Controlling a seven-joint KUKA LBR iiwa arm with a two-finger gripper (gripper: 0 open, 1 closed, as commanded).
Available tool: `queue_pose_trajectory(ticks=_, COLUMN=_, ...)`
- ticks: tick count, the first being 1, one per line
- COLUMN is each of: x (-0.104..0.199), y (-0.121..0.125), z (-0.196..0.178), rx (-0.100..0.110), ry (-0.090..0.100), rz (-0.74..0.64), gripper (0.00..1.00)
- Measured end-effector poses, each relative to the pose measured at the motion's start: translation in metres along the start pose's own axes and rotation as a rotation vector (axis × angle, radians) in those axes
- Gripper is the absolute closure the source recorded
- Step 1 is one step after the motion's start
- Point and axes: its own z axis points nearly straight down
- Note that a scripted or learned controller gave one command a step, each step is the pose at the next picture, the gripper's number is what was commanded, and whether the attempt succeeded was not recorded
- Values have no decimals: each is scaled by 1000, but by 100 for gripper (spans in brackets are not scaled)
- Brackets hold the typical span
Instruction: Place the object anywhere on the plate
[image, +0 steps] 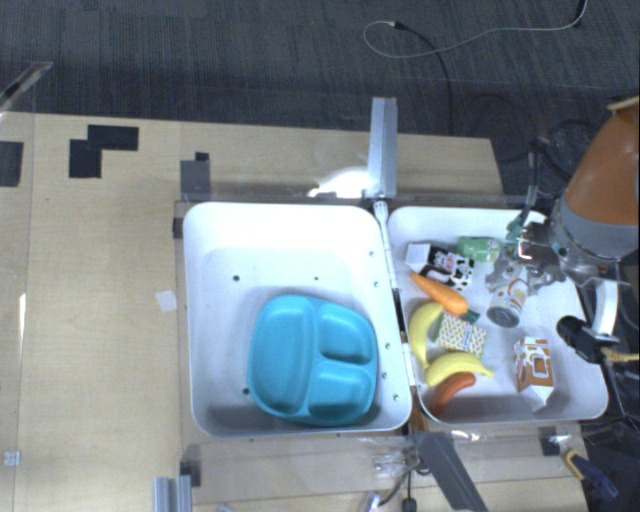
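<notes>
Reaches in from the right edge over the right-hand white bin (598, 405). Shows the grey arm with the orange band (612, 165) high at the right, wrist bent down and leftward toward the bin's upper middle. Ends in the two-finger claw (525, 262), low over the bin's upper right part, near the back wall.

Cannot tell how far open the claw is: too small and too cluttered with metal parts to read. Cannot tell either whether anything is pinched in it.

Just below and left of the claw, a small grey tilted can with a pale label (505, 300), lying in the right-hand bin, close under the claw; contact unclear. Around it in the same bin: a green plastic bottle (478, 247) at the back, a black-and-white box (445, 263) beside that, an orange carrot (440, 292), two yellow bananas (425, 325), a checkered packet (463, 336) between them, a red sausage-shaped piece (452, 388) at the front, and a white-and-orange carton (532, 365) to the right.

In the left-hand white bin (215, 300), toward its front, the blue divided plastic plate (315, 360), well apart from the claw and the can.
</notes>
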Motion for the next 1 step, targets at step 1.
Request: queue_pose_trajectory(ticks=1, x=110, y=-55, z=20, rx=4, ry=-1, rz=-10, gripper=100)
